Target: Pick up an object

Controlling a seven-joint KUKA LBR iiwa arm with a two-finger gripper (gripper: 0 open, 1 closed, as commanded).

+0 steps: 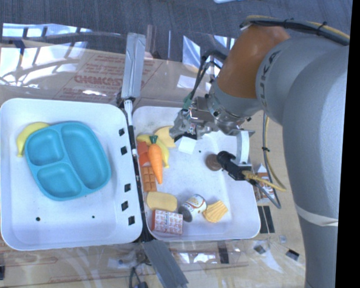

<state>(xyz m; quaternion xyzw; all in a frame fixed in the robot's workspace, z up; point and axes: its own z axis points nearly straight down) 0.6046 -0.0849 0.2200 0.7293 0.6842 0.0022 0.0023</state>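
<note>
Grey arm (294,74) reaching over right bin (243,205) from its far edge; gripper (190,126) low near far-left corner, just above white block (186,145); jaw state impossible to tell, nothing seen between them. Likely targets crowded along left wall: carrot (156,160), banana (164,135), waffle (148,176); near edge holding yellow sponge (162,201), can (168,222), cup (194,204), cracker (216,211); brown disc (213,162) mid-bin. Blue tray (69,158) filling left bin (17,222). Risks: closing on clutter and pinching two items; glancing off the block's edge; nudging carrot against wall; coming up with nothing.
</note>
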